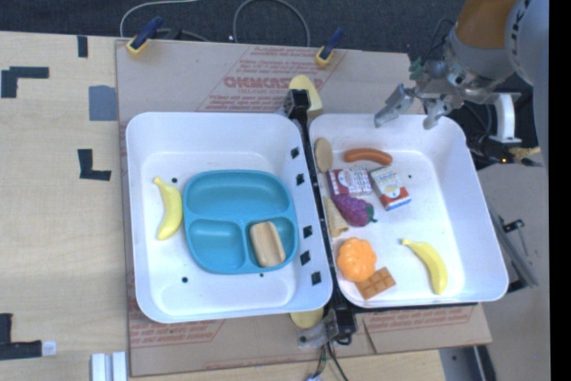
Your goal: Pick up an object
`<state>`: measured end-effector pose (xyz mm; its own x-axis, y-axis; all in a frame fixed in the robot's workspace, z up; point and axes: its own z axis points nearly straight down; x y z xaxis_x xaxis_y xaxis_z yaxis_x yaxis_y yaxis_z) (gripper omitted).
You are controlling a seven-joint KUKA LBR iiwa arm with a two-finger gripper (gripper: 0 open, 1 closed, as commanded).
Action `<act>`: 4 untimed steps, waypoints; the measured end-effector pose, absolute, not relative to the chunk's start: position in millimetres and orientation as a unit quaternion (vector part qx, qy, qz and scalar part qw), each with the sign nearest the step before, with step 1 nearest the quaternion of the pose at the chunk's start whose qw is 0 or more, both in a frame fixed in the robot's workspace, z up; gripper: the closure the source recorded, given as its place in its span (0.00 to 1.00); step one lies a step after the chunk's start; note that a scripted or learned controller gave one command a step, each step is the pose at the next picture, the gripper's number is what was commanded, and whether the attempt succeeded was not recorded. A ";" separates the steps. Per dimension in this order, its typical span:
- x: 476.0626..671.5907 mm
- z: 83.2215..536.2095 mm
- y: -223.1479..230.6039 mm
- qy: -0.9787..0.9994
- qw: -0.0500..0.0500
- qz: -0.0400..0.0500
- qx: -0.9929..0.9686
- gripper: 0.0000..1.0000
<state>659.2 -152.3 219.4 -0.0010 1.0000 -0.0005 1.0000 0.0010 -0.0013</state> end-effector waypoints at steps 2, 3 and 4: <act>649.4 190.5 -180.7 -0.707 -0.004 -0.002 -0.707 0.00; 636.4 93.2 -165.6 -0.707 0.001 0.001 -0.708 0.00; 667.2 85.5 -104.5 -0.710 -0.001 0.009 -0.704 0.00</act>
